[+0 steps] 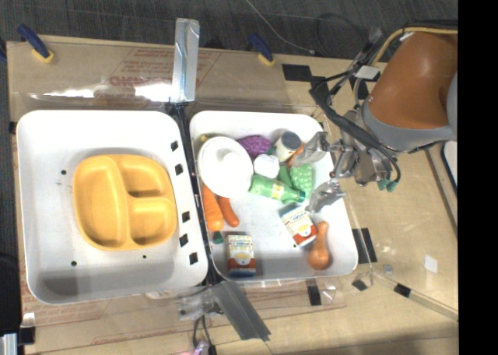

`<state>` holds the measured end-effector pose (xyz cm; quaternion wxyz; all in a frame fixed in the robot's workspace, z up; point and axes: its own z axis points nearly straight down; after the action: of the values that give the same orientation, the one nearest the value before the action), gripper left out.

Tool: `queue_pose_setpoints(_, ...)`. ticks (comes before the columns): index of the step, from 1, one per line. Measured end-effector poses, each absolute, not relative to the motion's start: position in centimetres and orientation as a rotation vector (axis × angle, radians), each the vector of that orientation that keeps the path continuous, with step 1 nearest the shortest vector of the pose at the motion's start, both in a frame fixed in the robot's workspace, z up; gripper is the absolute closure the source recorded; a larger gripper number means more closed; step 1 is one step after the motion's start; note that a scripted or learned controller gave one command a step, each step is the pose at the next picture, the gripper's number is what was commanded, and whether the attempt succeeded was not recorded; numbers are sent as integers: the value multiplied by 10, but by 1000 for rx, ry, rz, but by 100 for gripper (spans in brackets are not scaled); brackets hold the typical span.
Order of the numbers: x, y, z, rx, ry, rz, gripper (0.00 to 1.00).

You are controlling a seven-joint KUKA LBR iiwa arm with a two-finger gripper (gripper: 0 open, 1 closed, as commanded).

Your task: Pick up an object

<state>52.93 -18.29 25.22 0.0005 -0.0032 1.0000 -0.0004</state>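
The right bin [342, 252] holds several small things: a white bowl [226, 165], a purple piece [254, 144], a small jar [288, 143], a green bottle [268, 188], a green bumpy piece [302, 177], a carrot [212, 209], a juice box [241, 254], a small carton [298, 225] and an orange gourd [319, 248]. My gripper [320, 170] hangs over the bin's right side and stands open. One finger is near the jar and the other is just above the carton. The green bumpy piece lies beside the gap between them, and nothing is gripped.
The left bin [47, 268] holds a yellow divided tray [128, 199]. A metal clamp [185, 61] stands at the back between the bins. Cables [342, 81] trail from the arm over the right bin's far corner.
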Motion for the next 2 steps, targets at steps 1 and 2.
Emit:
queue_pose_setpoints(1,547,-210,123,-82,3108,-17,0)
queue_pose_setpoints(2,579,-213,100,-23,3133,-8,0)
